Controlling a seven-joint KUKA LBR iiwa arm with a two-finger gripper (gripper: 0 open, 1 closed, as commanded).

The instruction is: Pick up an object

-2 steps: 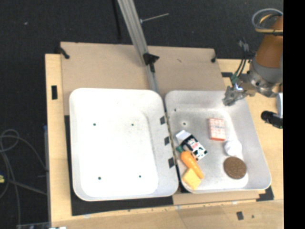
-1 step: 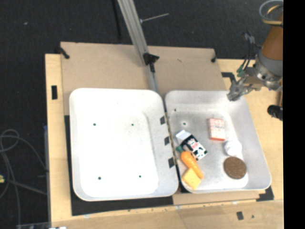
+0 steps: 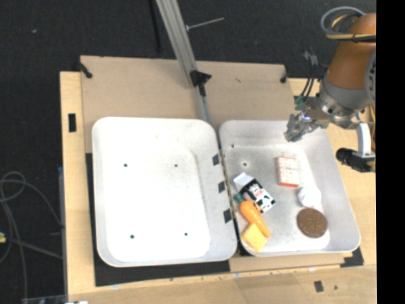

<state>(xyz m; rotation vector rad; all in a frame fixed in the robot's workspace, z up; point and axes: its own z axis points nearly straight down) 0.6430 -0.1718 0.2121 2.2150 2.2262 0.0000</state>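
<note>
1. Nearest the camera, along the front of the right-hand shallow white bin [image 3: 342, 198], sit a pale yellow block [image 3: 254, 237] and a round brown cork-like disc [image 3: 312, 222]. The block lies at the front left corner, the disc towards the front right, well apart from each other.
2. Just behind the block lies an orange carrot-shaped toy [image 3: 253, 214], touching it, and behind that a small black-and-white patterned piece [image 3: 258, 194]. All three crowd the bin's left wall.
3. Farther in, a small white lump [image 3: 309, 197] rests just behind the disc, with a flat red-and-white card box [image 3: 288, 171] near mid-bin.
4. The left-hand shallow white bin [image 3: 152, 189] beside it carries only a few dark specks.
5. At the far edge of the right bin hangs my tool [image 3: 296, 129], over the back rim, well apart from every object. I cannot tell how it is set; nothing shows in it.
6. My judgement: the pick is not yet done. Every candidate rests in the bin; choosing one, coming down and lifting all remain. The card box is nearest to me.
</note>
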